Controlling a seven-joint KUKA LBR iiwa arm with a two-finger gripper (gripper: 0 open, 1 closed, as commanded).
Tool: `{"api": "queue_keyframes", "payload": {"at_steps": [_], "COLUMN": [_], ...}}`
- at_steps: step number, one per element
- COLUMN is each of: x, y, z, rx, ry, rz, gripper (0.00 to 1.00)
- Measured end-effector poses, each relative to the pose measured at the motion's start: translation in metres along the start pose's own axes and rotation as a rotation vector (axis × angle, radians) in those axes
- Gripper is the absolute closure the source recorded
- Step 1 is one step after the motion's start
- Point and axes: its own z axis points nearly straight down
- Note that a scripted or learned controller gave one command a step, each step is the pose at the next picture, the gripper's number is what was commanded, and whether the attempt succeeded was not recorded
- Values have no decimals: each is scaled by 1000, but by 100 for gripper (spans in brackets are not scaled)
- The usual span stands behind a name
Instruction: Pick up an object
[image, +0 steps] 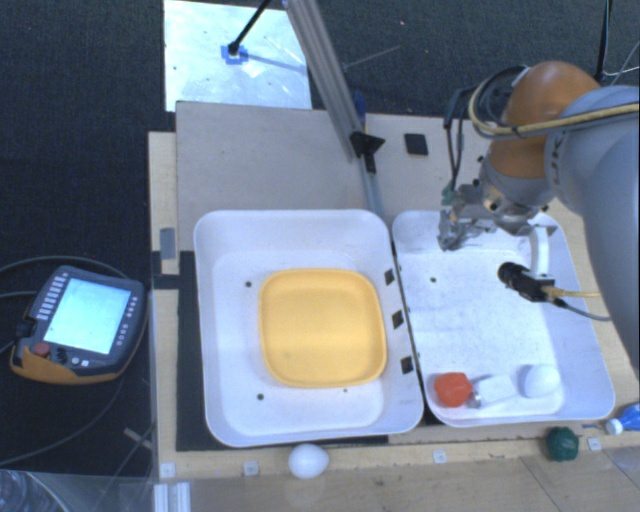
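Camera view: bench (270, 160) bears two white bins (225, 400) on dark carpet (80, 120).

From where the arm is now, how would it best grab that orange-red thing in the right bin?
From straight above, closing across the rounded middle of the orange-red object. It lies low near the right bin's front wall, with a white piece touching its right side, so sideways approaches look crowded.

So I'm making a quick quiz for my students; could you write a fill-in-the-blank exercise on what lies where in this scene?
1. The yellow plate lies in the ____ bin.
2. The orange ball lies in the right bin, near its ____ edge.
3. The white egg rests ____ the bins, on the bench.
4. The hand hangs over the ____ bin's far end.

Missing words: left; front; outside; right
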Motion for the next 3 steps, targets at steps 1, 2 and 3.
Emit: {"api": "queue_keyframes", "payload": {"at_steps": [1, 2, 3], "x": [7, 6, 56], "y": [6, 7, 4], "z": [-47, -94, -82], "rx": [-3, -3, 2], "ry": [0, 0, 1], "rz": [-1, -1, -4], "gripper": [100, 100, 100]}}
